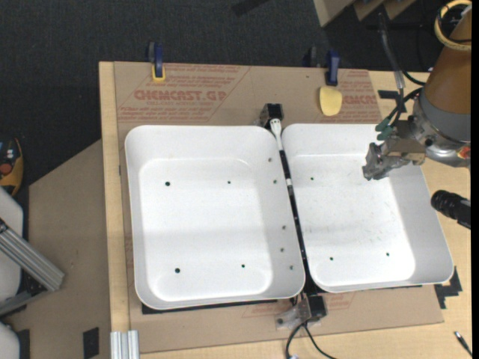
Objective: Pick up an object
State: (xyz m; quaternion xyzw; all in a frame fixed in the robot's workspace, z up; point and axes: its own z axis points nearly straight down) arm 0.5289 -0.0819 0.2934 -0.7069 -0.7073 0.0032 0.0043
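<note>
My gripper (pixel 376 164) hangs over the right bin (pixel 419 268); wide or narrow, I cannot tell. The yellow lump (pixel 330 101), beyond it on the board (pixel 187 88), looks light, perhaps soft: pinch its middle.

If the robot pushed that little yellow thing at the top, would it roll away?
Probably not far. The yellow thing looks rounded on top but flat-sided, lying on the brown board, so it would likely slide. It looks small, so probably light. Whether it is soft cannot be told.
</note>
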